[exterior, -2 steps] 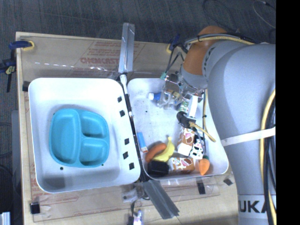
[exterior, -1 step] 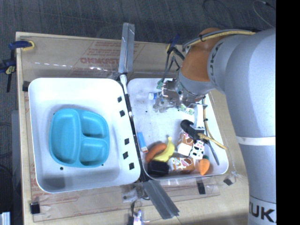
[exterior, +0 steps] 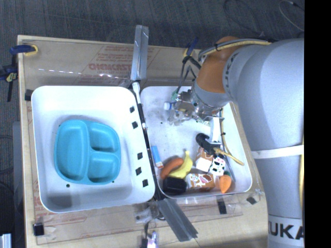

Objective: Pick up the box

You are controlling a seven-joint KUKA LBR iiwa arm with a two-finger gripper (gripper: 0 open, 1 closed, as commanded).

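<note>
A small printed box (exterior: 201, 180), brown and white, lies flat near the front of the right bin (exterior: 155, 105), among other items. My gripper (exterior: 177, 111) hovers over the bare far part of that bin, well behind the box and apart from it. Nothing shows between its tips. The grey arm with its orange band (exterior: 212, 76) reaches in from the right.
Around the box lie a yellow banana (exterior: 184, 165), an orange fruit (exterior: 171, 165), a black item (exterior: 174, 186), a white spotted cube (exterior: 217, 164) and an orange carrot (exterior: 226, 183). A blue-and-orange stick (exterior: 155, 156) lies by the divider. The left bin (exterior: 46, 99) holds a blue divided plate (exterior: 88, 151).
</note>
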